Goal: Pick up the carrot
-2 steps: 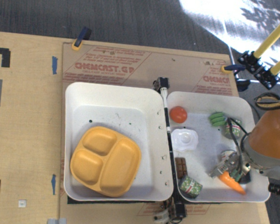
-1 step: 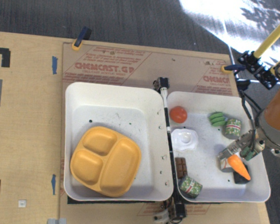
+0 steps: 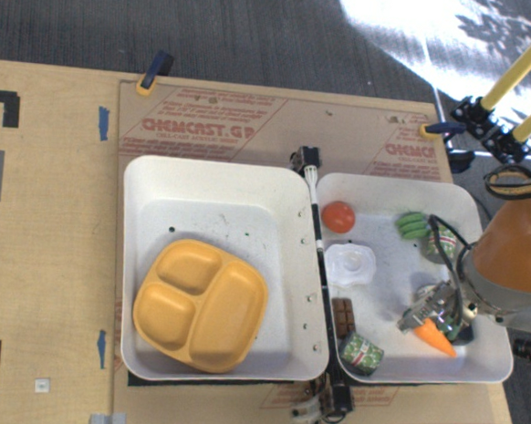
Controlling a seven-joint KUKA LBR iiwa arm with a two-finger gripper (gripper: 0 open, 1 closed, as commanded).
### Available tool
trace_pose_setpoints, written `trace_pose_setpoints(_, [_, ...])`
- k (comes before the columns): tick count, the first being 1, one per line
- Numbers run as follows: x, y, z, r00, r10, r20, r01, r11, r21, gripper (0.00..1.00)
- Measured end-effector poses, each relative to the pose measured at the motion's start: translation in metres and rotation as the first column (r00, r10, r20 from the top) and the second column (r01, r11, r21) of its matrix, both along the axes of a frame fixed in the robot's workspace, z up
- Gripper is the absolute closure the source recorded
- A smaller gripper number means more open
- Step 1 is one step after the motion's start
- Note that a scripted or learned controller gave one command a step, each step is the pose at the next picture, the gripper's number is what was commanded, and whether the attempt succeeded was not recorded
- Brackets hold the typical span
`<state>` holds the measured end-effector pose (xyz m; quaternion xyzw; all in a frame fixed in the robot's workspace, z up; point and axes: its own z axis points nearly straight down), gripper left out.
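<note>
We see two shallow white bins side by side on the bench. The left bin (image 3: 148, 188) holds a yellow plastic plate with three compartments (image 3: 201, 304), lying toward the near left corner. The right bin (image 3: 487, 366) holds several small things: a round red-orange tomato (image 3: 338, 216) near the far left corner, a clear plastic cup (image 3: 348, 264) just below it, a dark brown chocolate bar (image 3: 341, 317) against the dividing wall, a green and white packet (image 3: 361, 352) at the near edge, and a green ridged vegetable (image 3: 413, 225) at the far side. The small orange carrot (image 3: 437, 337) lies near the right bin's near right corner. The metal two-finger gripper (image 3: 433, 311) is touching the carrot's upper end; we cannot tell how it is set.
</note>
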<state>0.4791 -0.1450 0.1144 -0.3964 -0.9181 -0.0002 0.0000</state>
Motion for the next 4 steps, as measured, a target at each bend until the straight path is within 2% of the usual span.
trace_pose_setpoints(1, [0.001,-0.007,-0.028,0.991,0.134,0.001,-0.134,0.991,0.000,1.00])
trace_pose_setpoints(2, [0.001,-0.007,-0.029,0.991,0.134,0.003,-0.134,0.991,-0.001,0.00])
trace_pose_setpoints(3, [0.001,0.038,-0.029,0.995,0.103,0.004,-0.103,0.995,-0.001,0.00])
trace_pose_setpoints(4, [0.059,-0.057,0.003,0.946,0.325,0.005,-0.325,0.946,-0.005,0.00])
